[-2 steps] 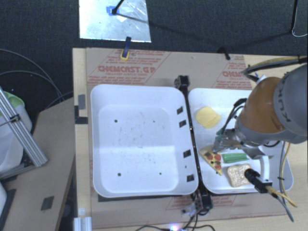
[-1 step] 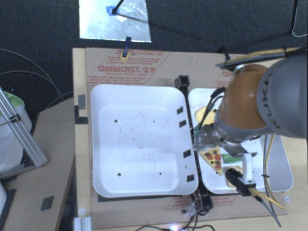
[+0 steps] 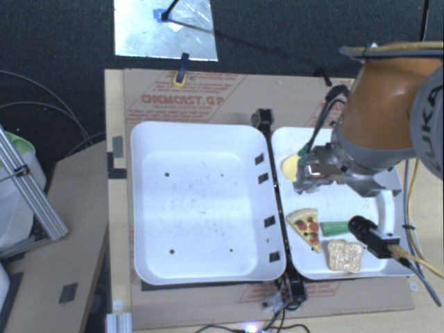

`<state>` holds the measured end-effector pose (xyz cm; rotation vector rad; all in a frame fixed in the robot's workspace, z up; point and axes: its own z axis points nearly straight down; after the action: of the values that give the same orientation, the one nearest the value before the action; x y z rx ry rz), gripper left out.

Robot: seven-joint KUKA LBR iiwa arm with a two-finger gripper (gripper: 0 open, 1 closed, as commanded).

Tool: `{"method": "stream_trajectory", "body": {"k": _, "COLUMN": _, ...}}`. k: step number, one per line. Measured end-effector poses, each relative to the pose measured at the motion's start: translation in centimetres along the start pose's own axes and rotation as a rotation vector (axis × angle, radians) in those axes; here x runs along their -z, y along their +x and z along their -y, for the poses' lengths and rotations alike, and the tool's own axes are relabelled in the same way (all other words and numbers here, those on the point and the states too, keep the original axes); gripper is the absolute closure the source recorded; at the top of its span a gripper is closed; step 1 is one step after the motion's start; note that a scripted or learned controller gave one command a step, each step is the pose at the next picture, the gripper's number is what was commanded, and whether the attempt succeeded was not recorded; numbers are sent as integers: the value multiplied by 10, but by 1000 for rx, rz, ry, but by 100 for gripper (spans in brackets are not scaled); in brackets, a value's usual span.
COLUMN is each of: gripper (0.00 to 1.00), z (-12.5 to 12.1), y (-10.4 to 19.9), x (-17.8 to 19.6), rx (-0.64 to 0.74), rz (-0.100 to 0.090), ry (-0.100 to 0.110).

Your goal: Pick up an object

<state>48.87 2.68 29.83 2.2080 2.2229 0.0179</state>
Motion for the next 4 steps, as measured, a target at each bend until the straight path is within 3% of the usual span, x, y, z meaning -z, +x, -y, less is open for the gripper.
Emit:
{"method": "stream_trajectory", "body": {"k": 1, "gripper": 100, "z": -9, "y": -37, "x": -31, "rx": -9, "rz": 3, "ry": 14}}
{"method": "stream_trajectory", "body": {"k": 2, "gripper": 100, "z": 0, "y": 39, "x": 54, "rx": 6, "rz": -2, "ry": 3}}
{"method": "stream_trajectory", "body": {"k": 3, "gripper": 100, "z": 0, "y": 64, "x": 96, "rx": 1, "rz": 0, "ry": 7}}
{"method": "stream_trajectory", "body": {"k": 4, "gripper": 100, "z": -1, "y": 26, "x": 177, "rx": -8, "rz": 1, "ry": 1}}
